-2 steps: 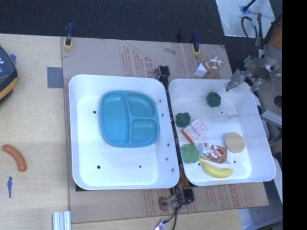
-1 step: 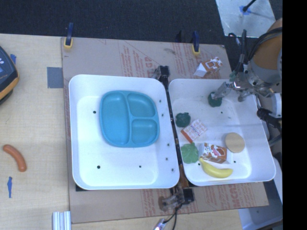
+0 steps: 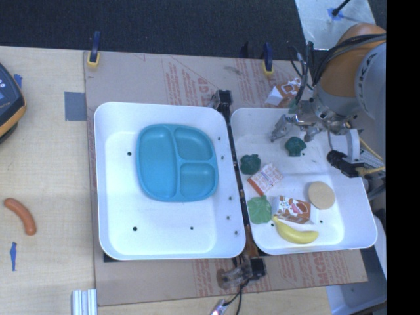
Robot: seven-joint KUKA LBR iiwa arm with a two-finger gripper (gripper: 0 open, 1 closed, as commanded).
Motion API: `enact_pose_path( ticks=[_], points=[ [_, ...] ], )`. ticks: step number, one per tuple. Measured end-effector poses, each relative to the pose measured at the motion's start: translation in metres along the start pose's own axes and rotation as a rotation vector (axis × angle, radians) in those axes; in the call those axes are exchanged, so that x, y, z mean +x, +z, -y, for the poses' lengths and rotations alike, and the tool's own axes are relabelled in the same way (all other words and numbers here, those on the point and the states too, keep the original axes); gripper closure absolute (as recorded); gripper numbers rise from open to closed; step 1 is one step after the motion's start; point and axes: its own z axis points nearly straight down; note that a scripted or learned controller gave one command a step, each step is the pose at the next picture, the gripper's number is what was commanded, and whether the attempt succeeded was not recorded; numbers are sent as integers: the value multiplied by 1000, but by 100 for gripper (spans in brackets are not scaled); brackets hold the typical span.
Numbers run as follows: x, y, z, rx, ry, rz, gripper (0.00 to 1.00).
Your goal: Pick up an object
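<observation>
Camera view: gripper (image 3: 293, 128), fingers seemingly spread and holding nothing, hovers at the right bin's (image 3: 367, 195) far edge, green lump (image 3: 295, 146) just beneath.

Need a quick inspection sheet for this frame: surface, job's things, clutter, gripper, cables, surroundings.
Surface: left bin holds a blue divided plate; right bin holds the pick items.
Job's things: banana, round tan disc, two green pieces, two snack packets, dark green piece near the gripper.
Clutter: sausage on the bench, outside both bins.
Gripper: gripper low over the right bin's far end; finger state unclear.
Cables: wires along the arm.
Surroundings: yellow-edged device at left, clamps on the cardboard.
</observation>
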Motion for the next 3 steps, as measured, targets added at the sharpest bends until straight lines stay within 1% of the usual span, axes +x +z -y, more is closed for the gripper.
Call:
enact_pose_path(
  ticks=[1, 2, 3],
  points=[
    [-35, 22, 1, -2, 4, 2, 0],
    [-36, 11, 0, -3, 1, 2, 100],
    [-36, 11, 0, -2, 1, 2, 0]
  ],
)
